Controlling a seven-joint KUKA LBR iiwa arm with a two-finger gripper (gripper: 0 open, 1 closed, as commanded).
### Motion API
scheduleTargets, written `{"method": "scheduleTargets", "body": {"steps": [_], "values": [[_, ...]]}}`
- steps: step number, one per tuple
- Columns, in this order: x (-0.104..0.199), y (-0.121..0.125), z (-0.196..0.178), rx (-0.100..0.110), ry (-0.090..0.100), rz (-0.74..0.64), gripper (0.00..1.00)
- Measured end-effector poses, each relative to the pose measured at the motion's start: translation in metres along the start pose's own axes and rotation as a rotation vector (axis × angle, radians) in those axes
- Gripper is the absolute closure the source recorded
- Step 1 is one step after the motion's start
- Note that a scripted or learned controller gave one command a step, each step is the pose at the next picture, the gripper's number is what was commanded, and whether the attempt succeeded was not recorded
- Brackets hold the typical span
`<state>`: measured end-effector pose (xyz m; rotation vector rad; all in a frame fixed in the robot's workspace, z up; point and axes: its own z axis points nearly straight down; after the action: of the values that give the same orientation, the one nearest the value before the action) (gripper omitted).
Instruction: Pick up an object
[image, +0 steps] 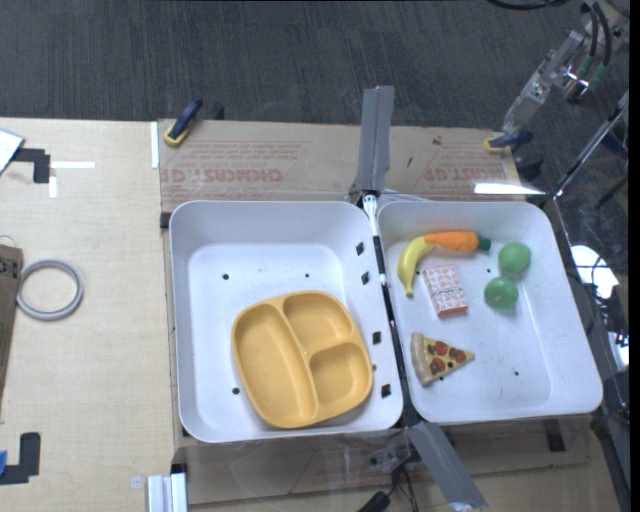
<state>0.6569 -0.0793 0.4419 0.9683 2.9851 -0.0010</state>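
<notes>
The right bin (560, 380) holds several small objects. A yellow banana (408, 265) lies beside an orange carrot (452, 241) at the bin's back. In front of them sits a small red and white box (444, 290). Two green round fruits (514, 258) (501, 292) rest to the right of the box. A toy pizza slice (438, 357) lies near the bin's front left. The left bin (190, 300) holds a yellow divided plate (301, 356). My gripper (532, 98) hangs at the top right, beyond the right bin's back corner and away from all the objects.
A roll of tape (47, 288) lies on the wooden bench at the left. Blue clamps (183, 120) (505, 142) pin the cardboard sheet (270, 165) behind the bins. A grey bar (376, 140) stands at the back between the bins.
</notes>
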Motion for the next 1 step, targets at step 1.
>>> {"method": "scheduleTargets", "body": {"steps": [1], "values": [[0.0209, 0.0086, -0.0001, 0.0, 0.001, -0.193, 1.0]]}}
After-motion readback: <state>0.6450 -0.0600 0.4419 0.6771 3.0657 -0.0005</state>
